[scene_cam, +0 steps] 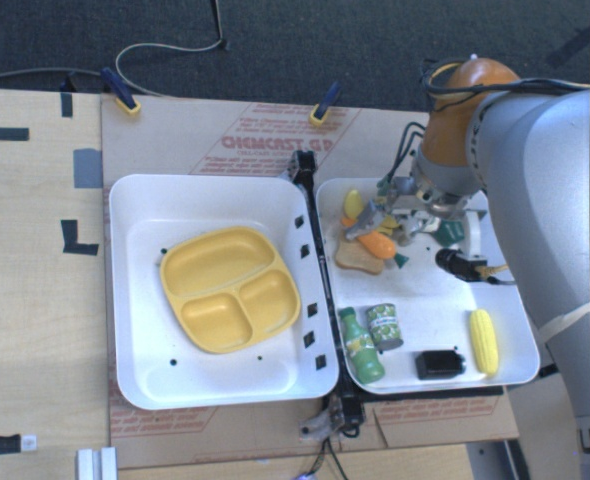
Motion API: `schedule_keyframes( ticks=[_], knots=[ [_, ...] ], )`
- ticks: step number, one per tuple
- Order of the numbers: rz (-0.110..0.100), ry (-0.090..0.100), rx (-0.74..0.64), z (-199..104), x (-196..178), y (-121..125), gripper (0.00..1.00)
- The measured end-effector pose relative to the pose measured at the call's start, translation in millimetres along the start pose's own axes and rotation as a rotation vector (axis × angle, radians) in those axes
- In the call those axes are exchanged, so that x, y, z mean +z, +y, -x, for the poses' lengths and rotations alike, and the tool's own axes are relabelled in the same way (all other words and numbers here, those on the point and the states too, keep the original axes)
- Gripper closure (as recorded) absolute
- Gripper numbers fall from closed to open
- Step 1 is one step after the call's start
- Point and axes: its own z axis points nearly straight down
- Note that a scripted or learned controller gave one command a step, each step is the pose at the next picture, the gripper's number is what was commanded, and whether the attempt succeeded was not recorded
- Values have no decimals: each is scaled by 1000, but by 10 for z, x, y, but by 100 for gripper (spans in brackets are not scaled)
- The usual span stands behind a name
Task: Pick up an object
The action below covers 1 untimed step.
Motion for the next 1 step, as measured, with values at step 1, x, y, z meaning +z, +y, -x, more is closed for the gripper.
schedule_keyframes(
  ticks=[1],
  knots=[
    [44, -22, -5, -273, -21, 65, 0]
  ],
)
